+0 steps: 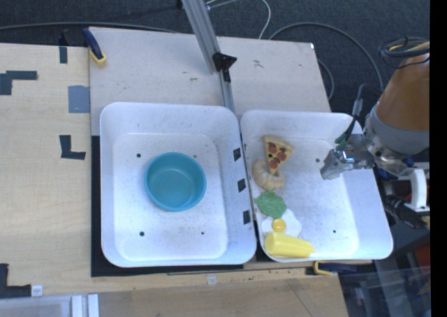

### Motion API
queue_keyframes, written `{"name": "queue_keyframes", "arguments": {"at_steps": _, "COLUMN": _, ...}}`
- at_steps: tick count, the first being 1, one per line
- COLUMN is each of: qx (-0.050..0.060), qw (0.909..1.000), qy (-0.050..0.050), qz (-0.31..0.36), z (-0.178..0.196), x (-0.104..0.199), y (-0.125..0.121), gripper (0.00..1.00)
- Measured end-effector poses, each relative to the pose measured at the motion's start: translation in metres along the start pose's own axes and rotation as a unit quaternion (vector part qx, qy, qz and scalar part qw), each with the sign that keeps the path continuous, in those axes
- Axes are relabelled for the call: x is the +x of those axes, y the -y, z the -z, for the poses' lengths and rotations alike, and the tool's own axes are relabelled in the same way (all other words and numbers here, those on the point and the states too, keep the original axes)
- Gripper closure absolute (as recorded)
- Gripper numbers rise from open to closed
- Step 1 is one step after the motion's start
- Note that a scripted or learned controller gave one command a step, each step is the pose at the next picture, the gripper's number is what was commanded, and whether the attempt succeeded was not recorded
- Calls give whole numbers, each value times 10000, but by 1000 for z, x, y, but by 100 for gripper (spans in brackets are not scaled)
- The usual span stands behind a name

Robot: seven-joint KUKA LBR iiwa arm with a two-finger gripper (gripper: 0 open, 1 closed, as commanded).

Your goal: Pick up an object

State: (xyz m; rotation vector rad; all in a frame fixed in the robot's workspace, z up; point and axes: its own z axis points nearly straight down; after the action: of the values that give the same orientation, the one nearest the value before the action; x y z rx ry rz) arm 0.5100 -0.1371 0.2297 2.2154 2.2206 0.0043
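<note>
Nearest the camera we see a yellow toy piece [288, 245] lying against the front rim of the right bin [363, 235], with a fried-egg toy [281, 225] touching it from behind. Further back along that bin's left wall sit a green leafy piece [270, 204], a pale bun-like piece [269, 177] and a pizza-slice toy [277, 151], all in one tight column. The left bin [115, 169] holds a blue bowl [175, 181] near its middle.

The end effector [336, 163] hovers over the right side of the right bin, well apart from the column and holding nothing; we cannot tell whether it is spread or closed.

We judge the main risk to be the crowding. The pieces touch one another and hug the bin wall, so a descent there may strike the wall or nudge neighbours aside. The flat egg and leaf give little to grip and could slip out, and a descent straight down from here would close on bare bin floor.
</note>
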Motion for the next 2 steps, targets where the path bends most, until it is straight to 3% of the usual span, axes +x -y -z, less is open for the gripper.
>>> {"name": "queue_keyframes", "arguments": {"at_steps": 1, "qx": 14, "qw": 10000, "qy": -3, "qz": -3, "z": 33, "x": 0, "y": -1, "gripper": 100}}
{"name": "queue_keyframes", "arguments": {"at_steps": 2, "qx": 34, "qw": 10000, "qy": -15, "qz": 26, "z": 28, "x": 61, "y": -14, "gripper": 100}}
